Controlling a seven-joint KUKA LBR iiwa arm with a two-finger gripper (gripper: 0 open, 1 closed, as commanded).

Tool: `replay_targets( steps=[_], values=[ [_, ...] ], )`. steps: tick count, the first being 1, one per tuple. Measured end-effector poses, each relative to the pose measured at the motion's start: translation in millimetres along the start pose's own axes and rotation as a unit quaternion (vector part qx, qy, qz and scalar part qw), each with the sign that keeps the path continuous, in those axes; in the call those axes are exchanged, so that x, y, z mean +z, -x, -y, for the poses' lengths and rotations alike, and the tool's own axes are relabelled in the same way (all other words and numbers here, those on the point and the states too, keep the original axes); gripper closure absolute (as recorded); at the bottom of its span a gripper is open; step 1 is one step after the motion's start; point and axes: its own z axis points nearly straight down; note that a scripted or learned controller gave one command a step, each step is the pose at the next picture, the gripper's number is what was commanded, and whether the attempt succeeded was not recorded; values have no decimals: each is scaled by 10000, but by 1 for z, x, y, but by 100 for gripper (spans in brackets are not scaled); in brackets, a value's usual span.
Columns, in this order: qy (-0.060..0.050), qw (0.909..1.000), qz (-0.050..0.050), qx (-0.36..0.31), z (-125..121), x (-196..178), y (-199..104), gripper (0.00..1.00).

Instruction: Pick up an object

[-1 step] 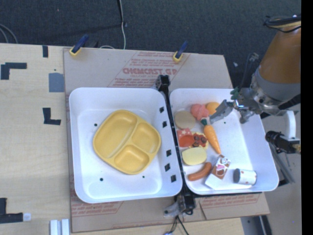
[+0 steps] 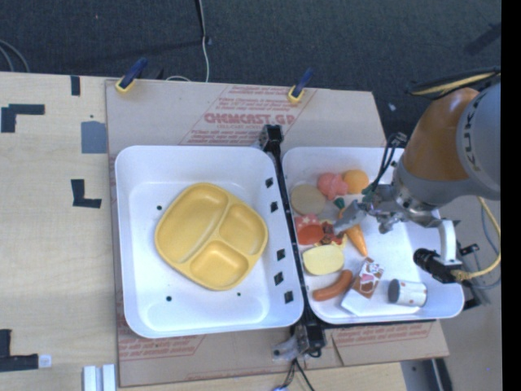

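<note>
Camera view, left to right: a yellow three-compartment plastic tray (image 2: 212, 235) lies in the left white bin (image 2: 134, 243). Right of that tray, the right white bin (image 2: 423, 312) holds toy foods, among them an orange carrot (image 2: 356, 239). The gripper (image 2: 352, 215) hangs just above the carrot; whether it grasps anything I cannot tell.

Dark carpet (image 2: 269, 23) behind wooden bench (image 2: 49, 243)

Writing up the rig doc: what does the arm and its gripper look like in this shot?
The arm is grey with a wide orange band above the wrist and partial dark lettering on its grey shell. The gripper is a small dark grey metal unit. Thin black cables run along the wrist, with a yellowish cable looping at the right.
</note>
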Motion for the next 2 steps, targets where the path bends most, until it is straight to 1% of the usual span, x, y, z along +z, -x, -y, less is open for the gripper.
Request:
replay_targets(
  steps=[1,2],
  values=[
    [82,10000,18,-3,-13,28,-8,0],
    [47,10000,5,-7,-13,24,-9,100]
  ],
)
